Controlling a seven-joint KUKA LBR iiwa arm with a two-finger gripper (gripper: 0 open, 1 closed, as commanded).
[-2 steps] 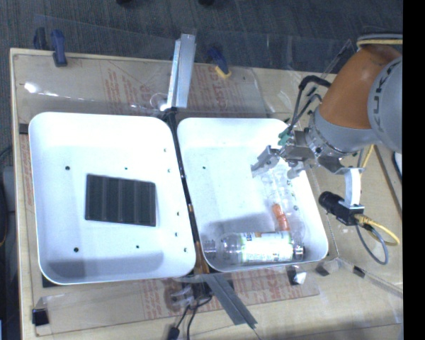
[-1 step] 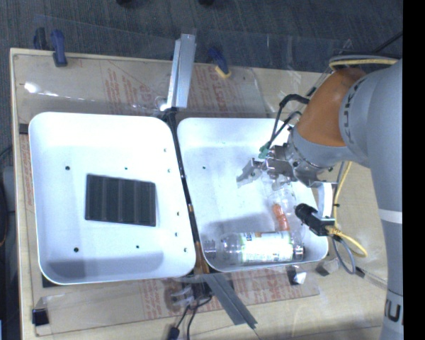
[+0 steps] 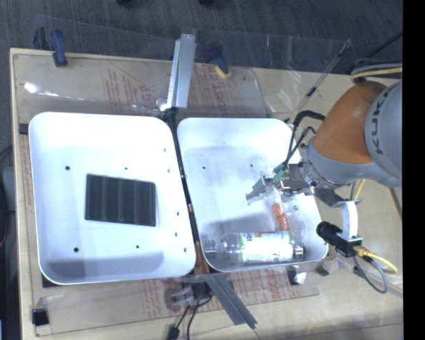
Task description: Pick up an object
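The hand [image 3: 265, 185] hangs low over the right bin [image 3: 219, 137], its fingers spread and holding nothing. An orange pen [image 3: 280, 217] lies just below it; a clear bottle [image 3: 258, 246] rests along the bin's near wall. A dark mat [image 3: 120, 200] sits in the left bin [image 3: 57, 140].

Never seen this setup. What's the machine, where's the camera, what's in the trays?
One camera, fixed above the bench, looks down at a slant. The grey and orange thing on the right is a robot arm; its gripper hangs over the right bin. Whether it holds anything is too blurred to tell. In that bin lie a clear bottle on its side along the near wall and a small orange item just above it. The left bin holds a dark ribbed rectangle. Blue clamps sit at the bench's far edge.
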